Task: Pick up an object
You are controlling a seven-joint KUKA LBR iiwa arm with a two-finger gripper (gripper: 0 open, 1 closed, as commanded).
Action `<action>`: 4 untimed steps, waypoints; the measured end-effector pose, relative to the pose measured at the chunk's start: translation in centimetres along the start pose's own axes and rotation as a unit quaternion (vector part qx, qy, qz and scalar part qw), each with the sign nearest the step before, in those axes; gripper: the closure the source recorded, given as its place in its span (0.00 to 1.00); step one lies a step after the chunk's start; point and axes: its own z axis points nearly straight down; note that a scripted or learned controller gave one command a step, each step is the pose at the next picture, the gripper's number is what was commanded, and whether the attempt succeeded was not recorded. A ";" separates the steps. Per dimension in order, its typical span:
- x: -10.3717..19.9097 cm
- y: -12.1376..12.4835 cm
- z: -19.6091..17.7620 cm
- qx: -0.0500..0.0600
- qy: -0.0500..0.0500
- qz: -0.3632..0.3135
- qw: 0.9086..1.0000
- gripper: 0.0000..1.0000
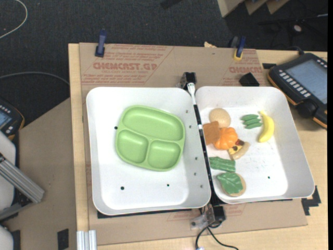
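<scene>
Camera view: left bin holds a green tray. Right bin holds banana and beans, far side. My claw's grip: I cannot tell.

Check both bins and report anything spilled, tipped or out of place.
Nothing stands out. The green divided plate lies flat in the left bin. The toy foods, including the banana, sit clustered along the right bin's left side, none over the rim.

The orange toy overlaps the brown piece; the handheld pendant is cut off at the right.
</scene>
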 end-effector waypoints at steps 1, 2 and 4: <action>-0.1 0.1 -1.1 -0.002 -0.002 0.000 1.000 1.00; 2.8 -0.5 14.4 0.013 0.007 0.000 1.000 1.00; -0.3 1.7 9.4 0.007 0.003 0.004 1.000 1.00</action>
